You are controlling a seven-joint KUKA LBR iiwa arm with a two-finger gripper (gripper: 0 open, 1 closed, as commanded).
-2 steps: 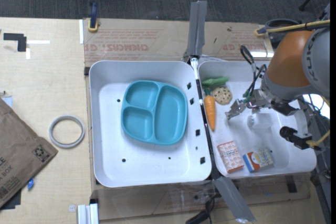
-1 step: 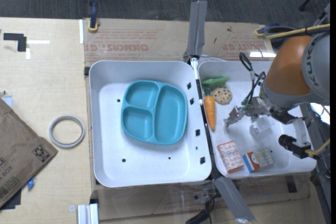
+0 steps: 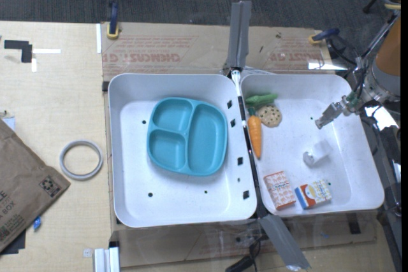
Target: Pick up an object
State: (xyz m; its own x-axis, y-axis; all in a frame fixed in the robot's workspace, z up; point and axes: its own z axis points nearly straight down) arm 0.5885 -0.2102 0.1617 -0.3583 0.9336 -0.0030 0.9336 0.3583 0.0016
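Hand (image 3: 329, 114) hovers over the right bin (image 3: 357, 197), finger state unclear; small white block (image 3: 317, 154) looks light, rigid — pinch its flat sides.

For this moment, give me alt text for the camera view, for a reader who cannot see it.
The gripper hovers over the right bin, which holds a carrot, cookie and two small cartons. The left bin holds a blue divided plate.

A roll of tape (image 3: 81, 158) is lying on the counter (image 3: 44, 105) at the left of the frame. A brown cardboard box (image 3: 22, 185) is sitting at the lower left corner. Two blue clamps (image 3: 113, 20) are gripping the cardboard sheet (image 3: 172, 48) at the top.
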